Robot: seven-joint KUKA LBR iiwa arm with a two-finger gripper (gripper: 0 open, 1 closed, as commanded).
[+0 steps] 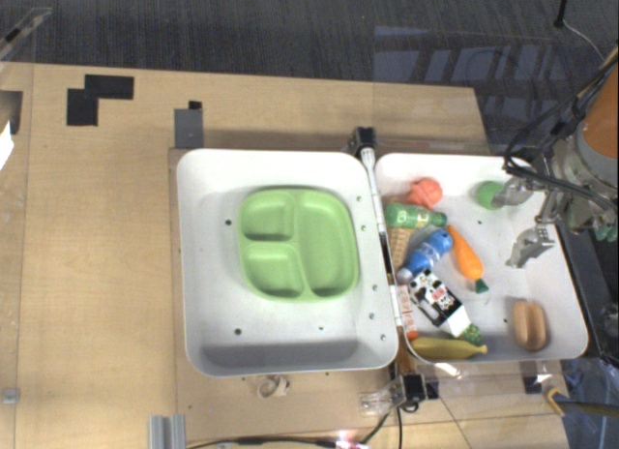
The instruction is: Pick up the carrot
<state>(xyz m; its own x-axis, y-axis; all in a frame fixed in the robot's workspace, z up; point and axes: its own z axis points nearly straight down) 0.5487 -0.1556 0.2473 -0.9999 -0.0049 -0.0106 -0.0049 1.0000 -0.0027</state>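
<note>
Lower right of the frame, nearest the camera: a yellow banana (448,346) lies along the front edge of the right bin (571,333), with a brown bread roll (528,324) to its right and a black-and-white carton (437,300) just behind it.

Middle of that bin: the carrot (466,257), orange with its green tip pointing toward the lower right, lies flat on the bin floor. A blue bottle (427,252) sits just beside it on the left, near touching.

To the carrot's right the gripper (528,247) hangs over bare bin floor, apart from the carrot. Its jaws stand parted and hold nothing.

Further back: a green can (414,217), a reddish-orange lump (425,192) and a green item (489,194).

The left bin (203,244) holds a green divided plate (295,243).

Risk, as judged: the gripper must shift left before closing. The crowding bottle could block one jaw or be caught instead, and the tapered carrot could slip or roll from a grip near its tip.
</note>
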